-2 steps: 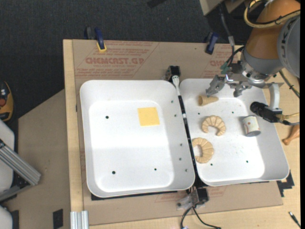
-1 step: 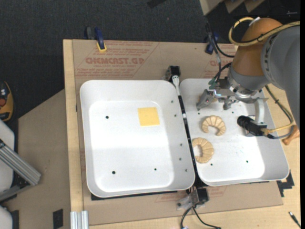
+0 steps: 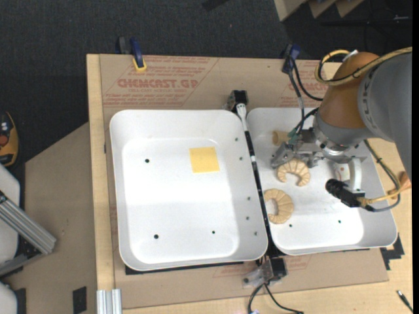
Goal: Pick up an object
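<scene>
My gripper (image 3: 296,154) hangs low over the upper middle of the right bin (image 3: 327,231). A tan croissant-shaped piece (image 3: 293,173) lies just below it, touching or nearly touching the gripper's tip. A second, curled croissant-shaped piece (image 3: 280,205) rests lower down, near the bin's left wall. A small tan bit (image 3: 275,137) shows at the gripper's upper left, partly hidden by it. A flat yellow square (image 3: 204,160) lies in the upper middle of the left bin (image 3: 163,234). Nothing is visibly held.
The grey arm with its orange band (image 3: 344,103) covers the right bin's upper right corner. A ridge with black fittings (image 3: 250,156) separates the two bins. Clamps (image 3: 138,52) stand at the bench's far edge.
</scene>
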`<state>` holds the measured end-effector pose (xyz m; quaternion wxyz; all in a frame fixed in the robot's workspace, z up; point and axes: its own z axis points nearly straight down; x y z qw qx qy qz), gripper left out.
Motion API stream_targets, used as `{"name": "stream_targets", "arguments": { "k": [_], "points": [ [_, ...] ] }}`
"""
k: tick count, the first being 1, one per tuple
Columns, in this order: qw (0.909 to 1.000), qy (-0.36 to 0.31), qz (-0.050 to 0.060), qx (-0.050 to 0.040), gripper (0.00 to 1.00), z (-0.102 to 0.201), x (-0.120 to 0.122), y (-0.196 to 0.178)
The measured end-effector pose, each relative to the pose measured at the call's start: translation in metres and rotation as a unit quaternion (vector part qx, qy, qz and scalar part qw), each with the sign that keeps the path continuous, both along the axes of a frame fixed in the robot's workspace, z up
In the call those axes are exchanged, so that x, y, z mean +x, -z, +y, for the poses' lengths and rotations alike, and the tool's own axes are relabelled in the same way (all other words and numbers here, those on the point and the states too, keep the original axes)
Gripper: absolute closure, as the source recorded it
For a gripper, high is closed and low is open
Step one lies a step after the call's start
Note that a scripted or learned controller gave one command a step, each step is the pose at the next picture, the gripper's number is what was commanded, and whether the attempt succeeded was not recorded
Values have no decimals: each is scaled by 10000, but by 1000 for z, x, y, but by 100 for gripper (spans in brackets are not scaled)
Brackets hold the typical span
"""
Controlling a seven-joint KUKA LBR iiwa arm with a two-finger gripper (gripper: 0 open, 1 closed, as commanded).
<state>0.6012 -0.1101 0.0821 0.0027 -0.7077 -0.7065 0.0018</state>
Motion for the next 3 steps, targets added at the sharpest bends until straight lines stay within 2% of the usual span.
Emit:
{"name": "stream_targets", "arguments": {
  "k": [1, 2, 3],
  "points": [
    [10000, -3, -38, -9, 100, 1, 2, -13],
    [9999, -45, -114, -10, 100, 43, 70, -110],
    [9999, -49, -140, -1, 100, 98, 68, -272]
  ]
}}
